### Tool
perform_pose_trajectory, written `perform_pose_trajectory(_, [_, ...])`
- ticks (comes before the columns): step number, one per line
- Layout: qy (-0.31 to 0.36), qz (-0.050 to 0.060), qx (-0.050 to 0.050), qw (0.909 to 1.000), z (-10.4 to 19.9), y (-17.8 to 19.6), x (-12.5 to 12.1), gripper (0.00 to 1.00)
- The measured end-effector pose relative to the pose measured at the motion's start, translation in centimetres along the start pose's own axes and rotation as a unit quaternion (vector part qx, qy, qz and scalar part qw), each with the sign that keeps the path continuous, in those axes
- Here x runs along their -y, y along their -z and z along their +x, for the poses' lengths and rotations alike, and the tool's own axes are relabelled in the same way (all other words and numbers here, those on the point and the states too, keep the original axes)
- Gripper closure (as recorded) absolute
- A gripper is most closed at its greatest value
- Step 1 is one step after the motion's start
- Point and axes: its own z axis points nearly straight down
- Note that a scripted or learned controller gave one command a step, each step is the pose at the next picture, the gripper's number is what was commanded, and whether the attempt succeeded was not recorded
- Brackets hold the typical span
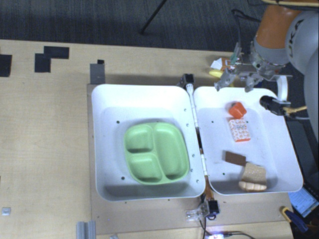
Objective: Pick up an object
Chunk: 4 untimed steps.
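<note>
A small orange block (238,109) sits near the top of the right bin (286,148), just below the claw (234,83), which hangs open and empty over the rim.

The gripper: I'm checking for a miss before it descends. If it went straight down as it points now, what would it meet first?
Probably bare floor at the far end of the right bin. The gripper hangs beyond the orange block, though depth is hard to judge here.
</note>
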Motion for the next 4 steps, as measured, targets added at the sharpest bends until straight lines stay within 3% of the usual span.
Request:
perform_pose_trajectory(1, [-0.001,0.000,0.000,1.0000,-2.3,-13.8,0.0,0.00])
perform_pose_trajectory(2, [0.001,-0.002,0.001,1.0000,-2.2,-12.7,-0.1,1.00])
perform_pose_trajectory(3, [0.002,-0.002,0.000,1.0000,-2.2,-12.7,-0.1,0.00])
perform_pose_trajectory(4, [-0.002,0.000,0.000,1.0000,-1.5,-13.8,5.6,0.00])
